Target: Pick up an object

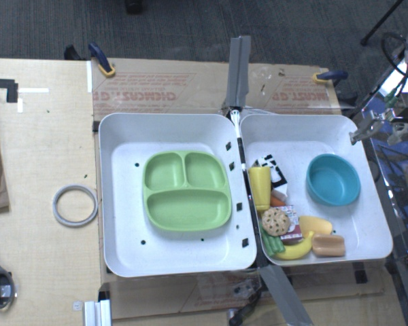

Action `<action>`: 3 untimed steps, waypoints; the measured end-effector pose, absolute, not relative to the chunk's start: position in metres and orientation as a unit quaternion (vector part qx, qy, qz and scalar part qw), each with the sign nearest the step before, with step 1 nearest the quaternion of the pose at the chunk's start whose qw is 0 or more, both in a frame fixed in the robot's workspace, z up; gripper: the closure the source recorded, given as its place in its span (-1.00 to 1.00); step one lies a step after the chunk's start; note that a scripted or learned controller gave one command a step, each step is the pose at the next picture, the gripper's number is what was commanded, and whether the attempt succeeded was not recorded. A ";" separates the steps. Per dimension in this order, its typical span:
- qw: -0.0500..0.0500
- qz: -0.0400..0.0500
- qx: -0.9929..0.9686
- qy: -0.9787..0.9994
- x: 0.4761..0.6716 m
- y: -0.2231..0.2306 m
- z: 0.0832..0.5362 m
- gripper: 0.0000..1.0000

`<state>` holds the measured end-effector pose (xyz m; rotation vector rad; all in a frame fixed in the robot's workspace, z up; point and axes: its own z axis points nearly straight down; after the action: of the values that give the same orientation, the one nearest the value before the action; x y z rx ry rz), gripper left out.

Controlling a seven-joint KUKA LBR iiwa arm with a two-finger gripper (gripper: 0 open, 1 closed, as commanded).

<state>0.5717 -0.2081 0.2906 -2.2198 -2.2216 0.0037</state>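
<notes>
- Banana [296,248] at front of rt bin [377,250], touching tan roll [328,245], cookie [276,221] just beside.
- Yellow cup [260,185] lying by bin's left wall.
- Blue bowl [333,180] apart, toward rt.
- Green divided plate [187,190] in left bin [115,202].

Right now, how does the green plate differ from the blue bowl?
The green plate is flat, squarish and split into three compartments; the blue bowl is round, deeper and undivided. The plate looks clearly larger than the bowl. The plate lies alone in the left bin; the bowl shares the right bin with a pile of toy food. Both sit upright with nothing in them.
</notes>
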 end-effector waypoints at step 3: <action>0.001 0.002 -0.859 -0.512 0.610 -0.187 0.091 -1.00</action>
<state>0.6103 -0.1868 0.0909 -2.6971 -1.6056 0.0062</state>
